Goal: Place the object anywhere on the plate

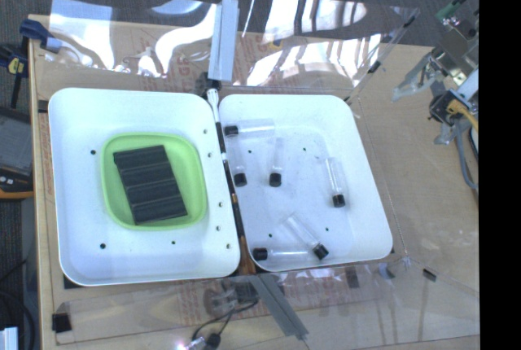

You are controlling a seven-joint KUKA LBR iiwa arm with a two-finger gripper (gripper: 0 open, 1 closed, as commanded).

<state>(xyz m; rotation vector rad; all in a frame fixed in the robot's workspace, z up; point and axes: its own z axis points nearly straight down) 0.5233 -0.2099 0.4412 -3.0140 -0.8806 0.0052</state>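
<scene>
Your gripper (419,84) hangs off the bench's right edge; finger state can't be told. The dark ridged block (149,183) already lies on the green plate (189,157), likely placed; clear vials (334,181) litter the right bin (358,145).

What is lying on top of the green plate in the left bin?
A dark ribbed block lies on the green plate, covering most of its middle. Whatever is beneath the block is hidden.

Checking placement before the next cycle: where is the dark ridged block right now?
In the camera view, the dark ridged block lies on the green plate inside the left bin.
</scene>
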